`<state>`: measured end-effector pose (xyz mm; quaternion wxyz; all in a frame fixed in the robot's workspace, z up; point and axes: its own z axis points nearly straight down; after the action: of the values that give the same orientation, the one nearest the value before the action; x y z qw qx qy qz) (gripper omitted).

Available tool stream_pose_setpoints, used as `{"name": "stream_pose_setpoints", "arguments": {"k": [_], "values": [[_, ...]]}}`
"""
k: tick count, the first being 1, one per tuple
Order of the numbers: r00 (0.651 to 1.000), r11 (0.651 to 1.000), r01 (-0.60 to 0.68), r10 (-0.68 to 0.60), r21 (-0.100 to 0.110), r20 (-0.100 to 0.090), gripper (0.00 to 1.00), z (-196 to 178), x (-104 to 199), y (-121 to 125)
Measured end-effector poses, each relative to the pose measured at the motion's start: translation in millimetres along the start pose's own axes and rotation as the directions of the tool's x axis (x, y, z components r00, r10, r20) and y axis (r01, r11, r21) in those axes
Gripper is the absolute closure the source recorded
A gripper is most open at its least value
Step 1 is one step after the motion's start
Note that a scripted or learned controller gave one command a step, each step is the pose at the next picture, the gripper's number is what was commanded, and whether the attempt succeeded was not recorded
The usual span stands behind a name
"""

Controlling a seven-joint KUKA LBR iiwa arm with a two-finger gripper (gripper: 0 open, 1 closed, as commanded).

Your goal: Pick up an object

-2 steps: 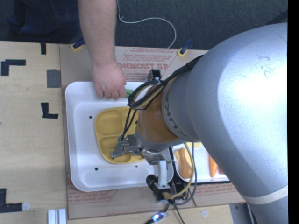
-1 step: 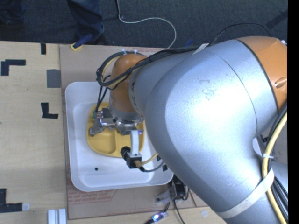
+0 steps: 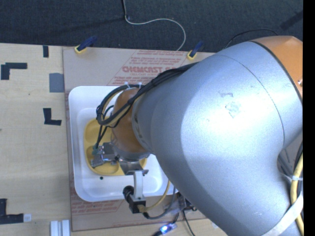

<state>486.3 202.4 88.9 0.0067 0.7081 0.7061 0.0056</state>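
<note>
A yellow, flat object [image 3: 93, 140] lies in the left white bin [image 3: 81, 102], partly covered by the arm. My gripper [image 3: 101, 155] reaches down over the yellow object's near part. The large grey arm with its orange band hides most of the bin and whatever lies under it. Black cables loop from the wrist above the yellow object.
The left bin's near rim [image 3: 98, 193] and left wall show. A cardboard sheet [image 3: 147, 65] with red print lies under the bins, held by blue-and-yellow clamps [image 3: 86, 44]. Wooden bench with black marks spreads to the left. A white cable [image 3: 157, 21] runs across the dark floor behind.
</note>
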Motion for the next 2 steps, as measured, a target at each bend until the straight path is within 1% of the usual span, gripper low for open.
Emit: {"name": "stream_pose_setpoints", "arguments": {"k": [1, 2], "values": [[1.0, 1.0, -0.002, 0.002, 0.004, 0.005, 1.0, -10.1, -4.0, 2.4], [1.0, 1.0, 0.005, -0.005, 0.003, -0.004, 1.0, -132.0, -10.2, 79.9]]}}
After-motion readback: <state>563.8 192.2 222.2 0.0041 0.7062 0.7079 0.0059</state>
